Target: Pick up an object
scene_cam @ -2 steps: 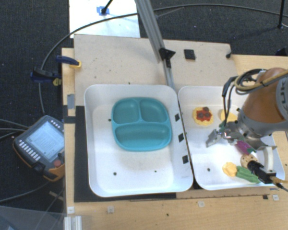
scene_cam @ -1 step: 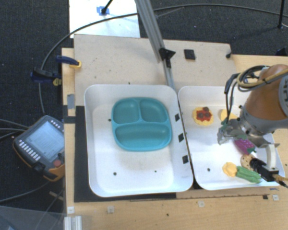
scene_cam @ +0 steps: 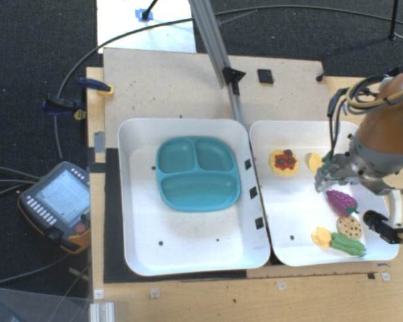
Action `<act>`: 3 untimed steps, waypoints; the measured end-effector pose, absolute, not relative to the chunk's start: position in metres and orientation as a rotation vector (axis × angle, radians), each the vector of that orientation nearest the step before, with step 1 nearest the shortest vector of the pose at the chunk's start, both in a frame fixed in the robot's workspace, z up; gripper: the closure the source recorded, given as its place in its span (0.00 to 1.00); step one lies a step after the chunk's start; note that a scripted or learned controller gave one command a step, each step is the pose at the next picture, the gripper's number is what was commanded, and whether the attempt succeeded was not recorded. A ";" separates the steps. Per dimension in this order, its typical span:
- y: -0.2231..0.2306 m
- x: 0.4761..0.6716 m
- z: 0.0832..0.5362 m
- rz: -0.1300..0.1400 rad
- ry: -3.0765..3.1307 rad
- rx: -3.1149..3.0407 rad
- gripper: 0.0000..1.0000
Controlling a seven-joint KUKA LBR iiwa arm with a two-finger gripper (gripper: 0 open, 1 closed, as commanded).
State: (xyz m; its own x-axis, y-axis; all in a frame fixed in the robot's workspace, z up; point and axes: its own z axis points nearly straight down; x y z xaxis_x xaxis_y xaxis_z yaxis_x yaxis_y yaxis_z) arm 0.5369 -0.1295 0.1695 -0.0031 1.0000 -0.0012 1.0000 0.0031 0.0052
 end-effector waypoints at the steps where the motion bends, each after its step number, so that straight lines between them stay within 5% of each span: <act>1: -0.130 0.539 0.233 0.005 2.224 2.213 1.00; 2: -0.130 0.540 0.253 0.003 2.225 2.214 1.00; 3: -0.074 0.535 0.246 0.003 2.232 2.211 1.00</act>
State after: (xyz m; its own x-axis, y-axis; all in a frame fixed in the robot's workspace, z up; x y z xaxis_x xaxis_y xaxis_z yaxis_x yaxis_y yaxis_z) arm 0.5349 -0.0741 0.2462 -0.0096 1.0000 0.0014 1.0000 0.0096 0.0017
